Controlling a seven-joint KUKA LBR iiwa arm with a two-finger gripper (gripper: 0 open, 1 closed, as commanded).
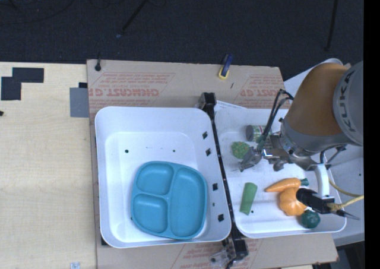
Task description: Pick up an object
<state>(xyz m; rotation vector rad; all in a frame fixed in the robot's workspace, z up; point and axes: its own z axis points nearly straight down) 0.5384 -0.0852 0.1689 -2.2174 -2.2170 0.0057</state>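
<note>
Gripper sits low in the right bin, just beside the green broccoli-like piece. I can't tell its state from up here. I see nothing carried, so I'd call the pick not yet done.

Other candidates in the same bin: green cylinder just below the gripper, orange carrot-shaped piece and orange lump further right, dark green ball near the corner, small can up top.

Left bin holds a blue divided tray.

Remaining: grasp and lift.
</note>
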